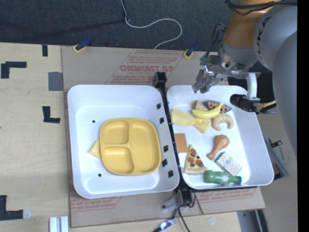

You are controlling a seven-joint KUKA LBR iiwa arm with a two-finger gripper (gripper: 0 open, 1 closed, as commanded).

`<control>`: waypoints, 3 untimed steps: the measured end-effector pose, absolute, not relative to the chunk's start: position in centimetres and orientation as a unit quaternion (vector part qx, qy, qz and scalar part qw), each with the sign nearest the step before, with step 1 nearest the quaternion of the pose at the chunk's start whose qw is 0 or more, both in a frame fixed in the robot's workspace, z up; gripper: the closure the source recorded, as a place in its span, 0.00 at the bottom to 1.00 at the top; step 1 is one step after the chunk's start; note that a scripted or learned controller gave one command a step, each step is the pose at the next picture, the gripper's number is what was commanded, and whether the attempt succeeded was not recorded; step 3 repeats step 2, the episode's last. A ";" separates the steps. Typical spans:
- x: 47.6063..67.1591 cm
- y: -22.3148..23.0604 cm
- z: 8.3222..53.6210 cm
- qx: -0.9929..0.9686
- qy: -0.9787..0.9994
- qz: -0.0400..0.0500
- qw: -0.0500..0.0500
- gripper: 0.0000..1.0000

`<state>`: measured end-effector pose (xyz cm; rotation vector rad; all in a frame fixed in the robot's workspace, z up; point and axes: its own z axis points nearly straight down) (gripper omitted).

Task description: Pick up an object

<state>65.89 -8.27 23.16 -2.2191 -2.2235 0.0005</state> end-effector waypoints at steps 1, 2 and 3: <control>66.4 -9.9 22.9 -0.707 -0.707 0.001 0.000 1.00; 65.5 -9.7 22.6 -0.707 -0.707 0.001 0.000 1.00; 65.5 -9.7 22.6 -0.707 -0.707 0.001 0.000 1.00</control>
